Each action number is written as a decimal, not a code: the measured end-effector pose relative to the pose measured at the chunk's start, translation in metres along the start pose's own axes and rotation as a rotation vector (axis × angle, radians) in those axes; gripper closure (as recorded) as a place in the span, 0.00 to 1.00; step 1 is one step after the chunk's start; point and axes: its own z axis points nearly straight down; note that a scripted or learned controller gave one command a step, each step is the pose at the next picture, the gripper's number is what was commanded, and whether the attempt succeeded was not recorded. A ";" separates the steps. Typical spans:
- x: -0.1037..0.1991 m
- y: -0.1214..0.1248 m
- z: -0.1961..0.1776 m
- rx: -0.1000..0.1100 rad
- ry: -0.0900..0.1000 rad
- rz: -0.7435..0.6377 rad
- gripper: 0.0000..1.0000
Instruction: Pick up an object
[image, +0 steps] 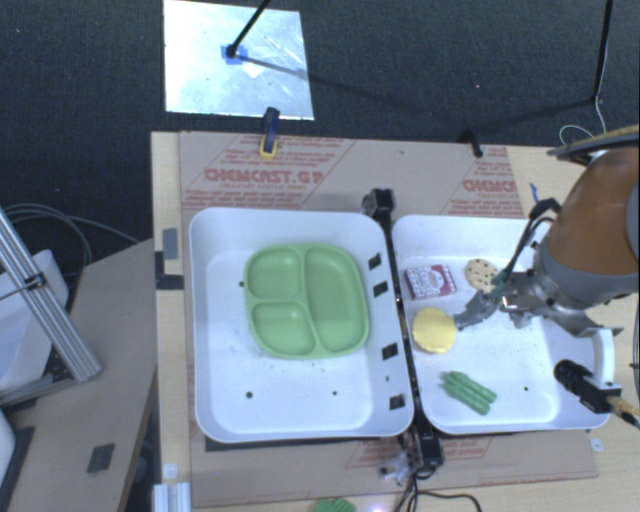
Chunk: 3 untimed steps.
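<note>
In the right bin (520, 400) lie a yellow round piece (433, 329), a red and white packet (429, 281), a pale cookie (481, 271) and a green bean pod (468, 390). My gripper (472, 313) reaches in from the right and hangs just right of the yellow piece, below the cookie. I see nothing held between its fingers, and their spacing is too small to read.
The left bin (220, 400) holds a green divided plate (304, 300). A black divider with clips (392, 300) runs between the bins. The arm's grey and orange body (590, 240) covers the right bin's right side.
</note>
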 end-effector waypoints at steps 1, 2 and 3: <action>-0.029 0.032 0.088 0.009 -0.001 0.001 0.00; -0.030 -0.026 0.058 0.009 0.001 0.003 0.00; 0.018 -0.022 0.029 0.002 0.001 -0.007 0.00</action>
